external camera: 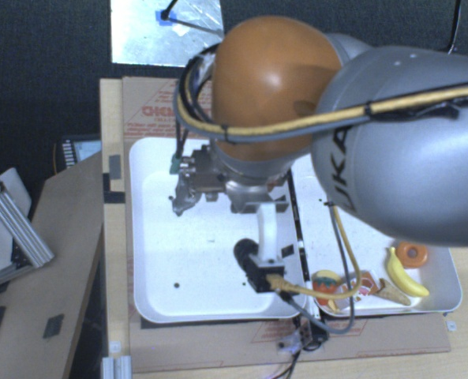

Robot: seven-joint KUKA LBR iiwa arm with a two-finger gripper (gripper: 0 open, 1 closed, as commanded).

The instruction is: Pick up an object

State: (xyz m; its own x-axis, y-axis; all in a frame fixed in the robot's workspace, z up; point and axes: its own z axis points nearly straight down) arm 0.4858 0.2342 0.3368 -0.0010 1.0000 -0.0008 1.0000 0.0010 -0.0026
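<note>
**Arm hanging over the left bin, objects lying in the right one**

The grey arm (391,140), with its large orange band (275,81), is reaching in from the right and covering much of both bins. Its wrist is hanging over the left bin (166,290), and the gripper (188,196) is showing as a dark metal cluster over that bin's upper left part. Whether it is released or clenched cannot be told from this angle, and nothing is visibly sitting in its grasp.

The left bin is showing bare white floor with a few small dark specks. A black cable fitting (253,268) is dangling from the wrist above its lower right corner.

The right bin (447,294) is holding the objects that could be picked. A yellow banana (403,275) is lying near its lower right corner, with a small orange round piece (412,253) just beside its upper end. Toward the bin's lower left, a colourful toy-like cluster (328,284) is lying next to a tan wedge-shaped piece (390,294). A yellow cable (340,117) is running along the arm and looping down over this bin.

Both bins are resting on a brown cardboard sheet (151,109).
</note>
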